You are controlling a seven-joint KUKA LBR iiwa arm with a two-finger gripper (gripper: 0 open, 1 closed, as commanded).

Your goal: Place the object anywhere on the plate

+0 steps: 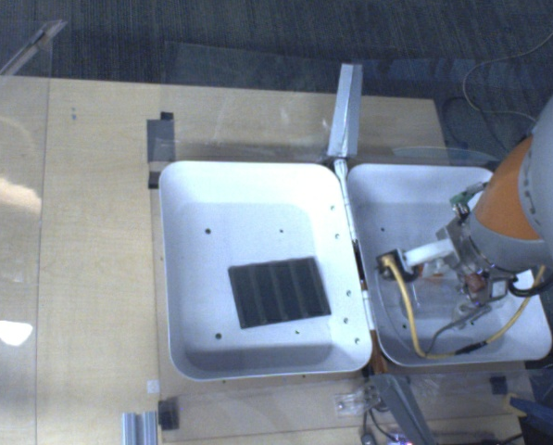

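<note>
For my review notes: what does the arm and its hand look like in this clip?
The grey arm carries a broad orange band above the wrist. Below it sits a compact metallic hand with a white block on its side. A yellow cable loops from it, alongside thin dark wires.

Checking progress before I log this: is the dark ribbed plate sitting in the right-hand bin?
No, the dark plate lies flat in the left bin, while the arm's hand is over the right bin.
</note>
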